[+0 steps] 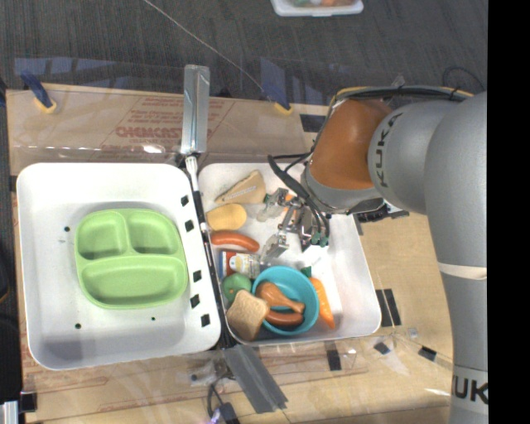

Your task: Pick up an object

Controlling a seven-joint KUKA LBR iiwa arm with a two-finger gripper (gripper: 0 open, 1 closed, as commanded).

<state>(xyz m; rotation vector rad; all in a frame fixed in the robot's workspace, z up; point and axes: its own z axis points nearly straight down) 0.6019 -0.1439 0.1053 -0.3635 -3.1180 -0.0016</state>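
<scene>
The right bin holds toy food: a sandwich wedge, a yellow bun, a red sausage, a small bottle, a green piece, a bread slice and an orange carrot. A blue bowl near the front carries another sausage. My gripper hangs low over the middle of this bin, just right of the red sausage and above the bowl. Nothing shows between its fingers.
The left bin holds a green divided plate. A metal divider bar stands between the bins at the back. The grey arm with its orange band covers the right bin's back right corner. A white tray lies far back.
</scene>
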